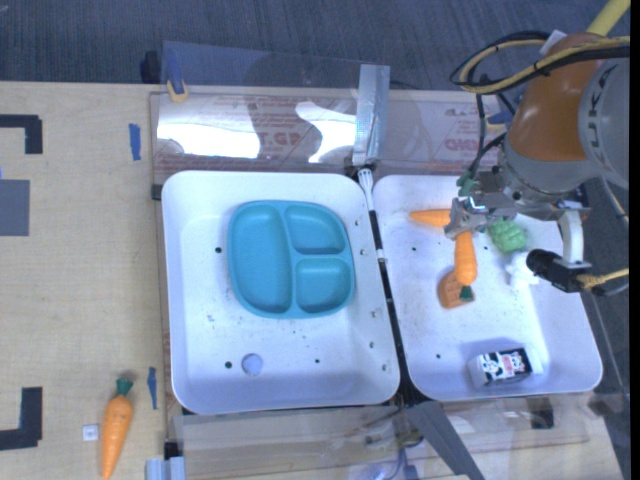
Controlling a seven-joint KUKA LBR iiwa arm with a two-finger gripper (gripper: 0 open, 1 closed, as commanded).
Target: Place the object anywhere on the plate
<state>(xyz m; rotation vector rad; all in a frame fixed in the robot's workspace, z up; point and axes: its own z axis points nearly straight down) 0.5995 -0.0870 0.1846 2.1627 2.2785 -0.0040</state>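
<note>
Blue divided plate point(290, 258) in the left bin point(190, 298), toy carrot point(464, 260) in the right bin point(560, 338) just under the gripper point(468, 218), fingers' state hard to tell, green toy point(508, 235) beside, small milk carton point(500, 365) nearer, another carrot point(116, 423) on the surface point(70, 288) far left.

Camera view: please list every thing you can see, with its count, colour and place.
Shallow plastic bins: two, white, side by side on the bench.
Divided plastic plate: one, blue, three compartments, in the left bin.
Toy carrots in the right bin: several, orange, under and beside the gripper; exact count unclear.
Leafy toy vegetable: one, green, right bin, beside the gripper.
Small carton: one, black and white, near front of right bin.
Toy carrot on the bench: one, orange with green top, outside the bins, front left.
Gripper: one, grey, above the right bin.
</note>
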